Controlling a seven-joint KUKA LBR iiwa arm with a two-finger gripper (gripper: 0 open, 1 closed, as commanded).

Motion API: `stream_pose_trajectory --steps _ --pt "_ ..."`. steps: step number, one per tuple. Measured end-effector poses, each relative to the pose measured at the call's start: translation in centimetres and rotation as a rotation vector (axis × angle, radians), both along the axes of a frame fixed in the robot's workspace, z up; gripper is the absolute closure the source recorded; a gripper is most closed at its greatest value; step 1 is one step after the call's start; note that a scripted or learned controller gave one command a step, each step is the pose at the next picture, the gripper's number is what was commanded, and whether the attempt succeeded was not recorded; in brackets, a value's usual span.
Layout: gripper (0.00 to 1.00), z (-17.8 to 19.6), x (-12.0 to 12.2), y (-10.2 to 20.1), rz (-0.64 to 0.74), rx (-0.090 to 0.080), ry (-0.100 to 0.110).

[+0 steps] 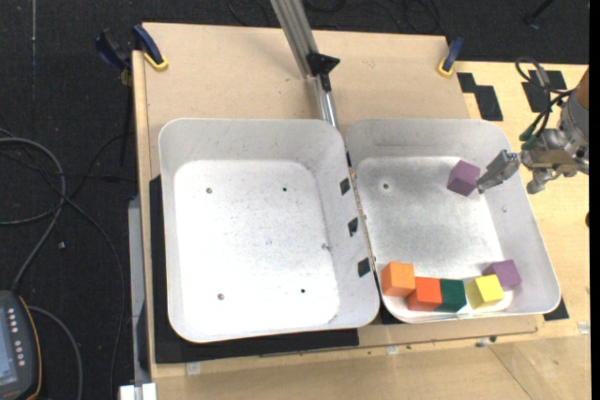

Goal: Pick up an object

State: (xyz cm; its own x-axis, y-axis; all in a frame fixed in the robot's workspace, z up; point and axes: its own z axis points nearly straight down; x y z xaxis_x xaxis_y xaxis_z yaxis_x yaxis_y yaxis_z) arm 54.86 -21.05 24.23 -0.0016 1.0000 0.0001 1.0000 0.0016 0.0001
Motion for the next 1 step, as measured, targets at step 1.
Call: stream_pose_trajectory --steps 1 --pt "0.0 -14.9 5.88 -1.21 0.003 0.002 -0.002"
